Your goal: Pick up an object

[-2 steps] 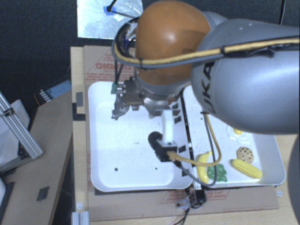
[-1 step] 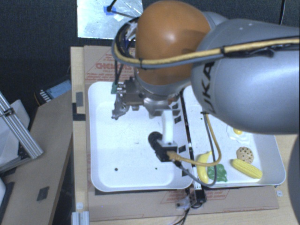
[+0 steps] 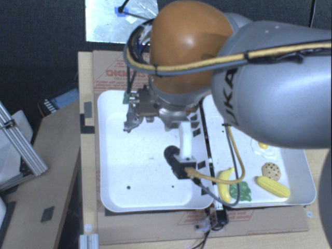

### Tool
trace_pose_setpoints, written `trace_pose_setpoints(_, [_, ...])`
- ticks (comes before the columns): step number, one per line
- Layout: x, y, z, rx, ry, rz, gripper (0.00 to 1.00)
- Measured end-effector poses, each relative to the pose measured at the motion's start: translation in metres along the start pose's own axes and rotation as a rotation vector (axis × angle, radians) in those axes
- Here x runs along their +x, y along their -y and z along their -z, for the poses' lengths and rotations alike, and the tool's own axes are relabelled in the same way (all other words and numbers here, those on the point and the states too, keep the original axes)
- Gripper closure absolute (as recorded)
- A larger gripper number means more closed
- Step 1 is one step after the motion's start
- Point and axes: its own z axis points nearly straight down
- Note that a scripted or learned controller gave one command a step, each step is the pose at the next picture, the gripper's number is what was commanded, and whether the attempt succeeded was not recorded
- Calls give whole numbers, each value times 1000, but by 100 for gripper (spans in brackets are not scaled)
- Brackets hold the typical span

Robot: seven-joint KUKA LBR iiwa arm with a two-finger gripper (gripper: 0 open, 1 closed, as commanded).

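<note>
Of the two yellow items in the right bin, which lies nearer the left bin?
The banana, beside the green toy near the divide between bins; the corn cob lies farther right, below the cookie.

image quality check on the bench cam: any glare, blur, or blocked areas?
Camera view: soft overall; the orange band of the grey arm carries a broad highlight and looms large, covering much of both shallow white bins; crinkled foil sheet glares at top; yellow corn cob toy and round cookie stay readable.
</note>
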Motion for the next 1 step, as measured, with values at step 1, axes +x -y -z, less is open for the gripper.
trace_pose_setpoints(1, [0, 0, 0, 0, 0, 0, 0])
